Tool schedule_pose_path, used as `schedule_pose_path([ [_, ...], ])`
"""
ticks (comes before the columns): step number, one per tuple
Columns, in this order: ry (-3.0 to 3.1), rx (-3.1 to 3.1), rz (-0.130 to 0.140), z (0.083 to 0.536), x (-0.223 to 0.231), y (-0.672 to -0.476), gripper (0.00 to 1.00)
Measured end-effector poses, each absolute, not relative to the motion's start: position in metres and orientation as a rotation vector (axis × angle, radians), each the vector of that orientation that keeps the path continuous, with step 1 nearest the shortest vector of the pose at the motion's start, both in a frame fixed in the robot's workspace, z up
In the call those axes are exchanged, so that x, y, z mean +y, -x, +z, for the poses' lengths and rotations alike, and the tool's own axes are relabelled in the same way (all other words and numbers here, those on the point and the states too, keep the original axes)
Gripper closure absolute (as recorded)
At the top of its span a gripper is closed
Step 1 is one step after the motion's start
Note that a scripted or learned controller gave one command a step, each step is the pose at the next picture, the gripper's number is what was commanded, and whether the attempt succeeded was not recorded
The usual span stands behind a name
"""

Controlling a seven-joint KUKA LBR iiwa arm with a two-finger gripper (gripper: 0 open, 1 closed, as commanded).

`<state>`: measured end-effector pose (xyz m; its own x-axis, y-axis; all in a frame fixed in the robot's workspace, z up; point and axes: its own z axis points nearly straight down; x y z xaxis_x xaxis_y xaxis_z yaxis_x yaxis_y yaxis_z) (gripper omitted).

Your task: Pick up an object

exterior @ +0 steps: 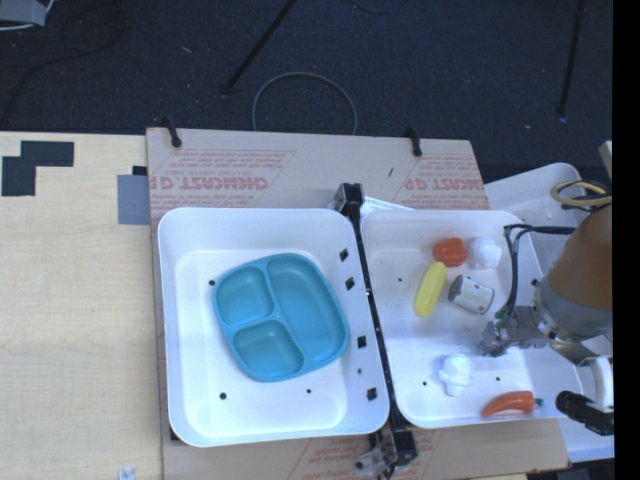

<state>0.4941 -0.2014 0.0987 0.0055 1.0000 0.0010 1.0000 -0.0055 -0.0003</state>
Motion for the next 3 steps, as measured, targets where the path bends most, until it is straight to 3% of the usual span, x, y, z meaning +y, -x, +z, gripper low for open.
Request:
schedule_pose_path([
  [3, 2.222, -2.225, -0.001, 0.248, -0.210, -0.494, 1.00],
])
